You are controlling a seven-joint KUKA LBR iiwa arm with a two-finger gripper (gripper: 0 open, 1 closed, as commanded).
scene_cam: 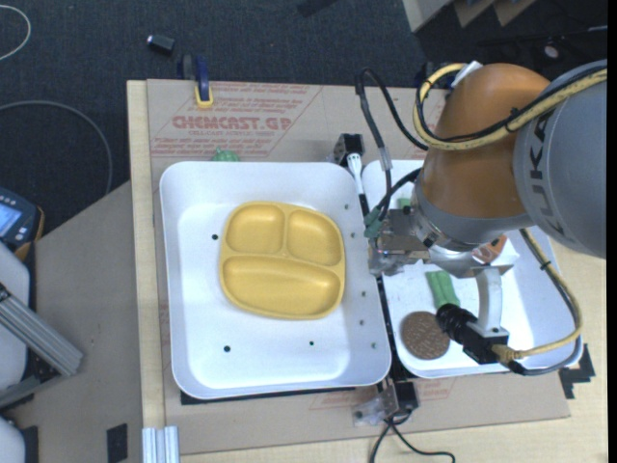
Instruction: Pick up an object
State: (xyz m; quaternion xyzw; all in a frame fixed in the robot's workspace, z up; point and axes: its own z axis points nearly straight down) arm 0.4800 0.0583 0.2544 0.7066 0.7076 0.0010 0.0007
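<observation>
Arm positioned over right white bin (540,350).
A green cylindrical object (442,288) and a brown round disc (424,336) are seen in that bin; end effector state cannot be told.

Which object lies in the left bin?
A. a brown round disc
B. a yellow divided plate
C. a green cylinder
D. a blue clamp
B: the yellow divided plate rests inside the left bin, while the brown disc and the green cylinder lie in the right bin.
</observation>
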